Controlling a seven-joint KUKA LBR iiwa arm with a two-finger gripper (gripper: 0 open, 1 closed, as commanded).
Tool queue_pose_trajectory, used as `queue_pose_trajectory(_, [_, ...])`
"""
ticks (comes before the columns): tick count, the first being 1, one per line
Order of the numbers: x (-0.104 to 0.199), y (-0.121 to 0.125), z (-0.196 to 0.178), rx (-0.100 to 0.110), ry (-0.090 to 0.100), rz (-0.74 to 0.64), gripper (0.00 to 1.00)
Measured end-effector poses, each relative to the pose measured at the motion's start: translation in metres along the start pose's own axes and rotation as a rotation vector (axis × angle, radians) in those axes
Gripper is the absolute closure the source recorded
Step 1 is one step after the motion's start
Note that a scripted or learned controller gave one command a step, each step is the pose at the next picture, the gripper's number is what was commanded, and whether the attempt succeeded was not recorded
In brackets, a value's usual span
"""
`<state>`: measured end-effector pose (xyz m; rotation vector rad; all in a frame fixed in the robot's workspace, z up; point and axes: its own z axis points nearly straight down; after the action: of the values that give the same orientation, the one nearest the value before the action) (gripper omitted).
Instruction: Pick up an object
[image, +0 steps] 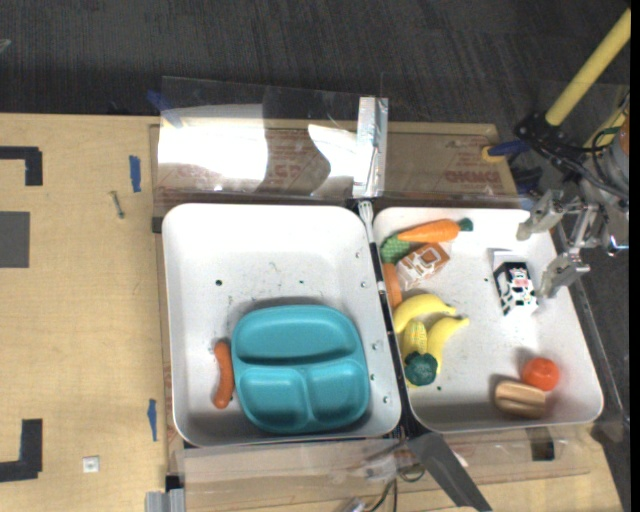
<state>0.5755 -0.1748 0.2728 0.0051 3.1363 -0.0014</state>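
The right bin (585, 345) holds a carrot (430, 232), a small orange-and-white box (422, 264), yellow bananas (428, 318), a dark green piece (421, 369), a black-and-white cow toy (515, 288), an orange ball (541, 373) and a tan bread roll (520, 397). My gripper (550, 247) hangs over the bin's upper right corner, just right of and above the cow toy. It is open, with nothing between its fingers.
In the left bin (200, 250) lie a teal divided tray (300, 367) and, left of it, an orange sausage (222, 373). Clear plastic sheeting (260, 150) lies behind the bins. Cables and a yellow bar (590, 70) crowd the upper right.
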Motion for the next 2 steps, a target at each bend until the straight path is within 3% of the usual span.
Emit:
queue_pose_trajectory(1, [0.010,-0.039,0.175,-0.004,0.014,0.015,0.00])
queue_pose_trajectory(2, [0.002,-0.038,0.156,0.001,-0.006,0.011,1.00])
